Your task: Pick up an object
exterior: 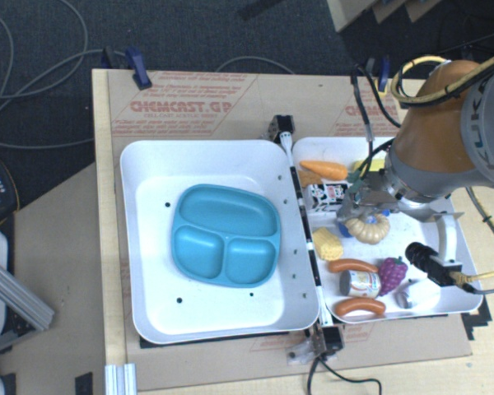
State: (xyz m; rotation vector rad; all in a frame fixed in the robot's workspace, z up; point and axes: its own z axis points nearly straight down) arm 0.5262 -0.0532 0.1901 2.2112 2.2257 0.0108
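My gripper [360, 208] hangs low in the right bin [445, 303], over its middle, just above a pale croissant-like pastry [370, 230]. Its fingertips are too small and dark to read. Around it lie toy foods: an orange carrot [323, 169] at the back, a black-and-white carton [327, 194] beside it, a yellow corn piece [327, 243], a sausage [354, 266], a small can [359, 283], purple grapes [391, 274] and another sausage [359, 307] at the front. Nothing shows between the fingers.
The left bin [148, 171] holds a blue divided plate [225, 234]. The arm's orange and grey body [440, 130] covers the back right part of the right bin. A clamp [281, 127] sits between the bins at the back.
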